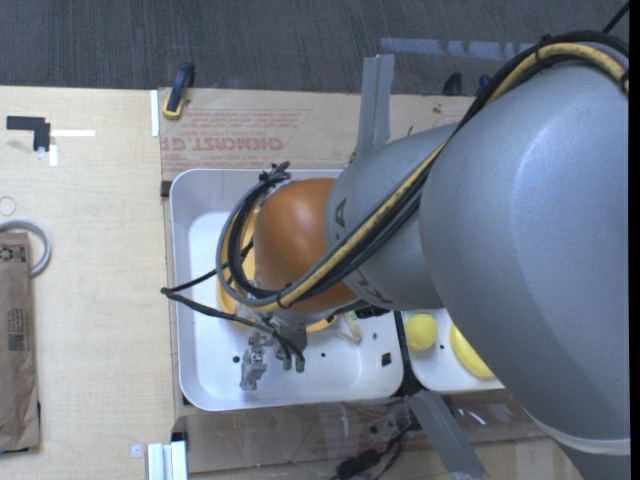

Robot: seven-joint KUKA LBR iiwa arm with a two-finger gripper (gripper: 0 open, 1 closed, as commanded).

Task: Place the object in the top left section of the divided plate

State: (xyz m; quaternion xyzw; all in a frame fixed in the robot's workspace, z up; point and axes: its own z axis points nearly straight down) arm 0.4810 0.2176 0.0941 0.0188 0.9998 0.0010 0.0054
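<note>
From above, we see our gripper (255, 366) low in the shallow white left bin (185, 268); whether it holds anything, we cannot tell. The divided plate is perhaps under the arm. A blind release risks the wrong section.

Red print is seen upside down on the cardboard sheet (260, 133), well beyond the fingers; one word reads roughly "CHEMCAST". Smaller lines there, and print on the brown paper bag (17, 338), cannot be read.
</note>
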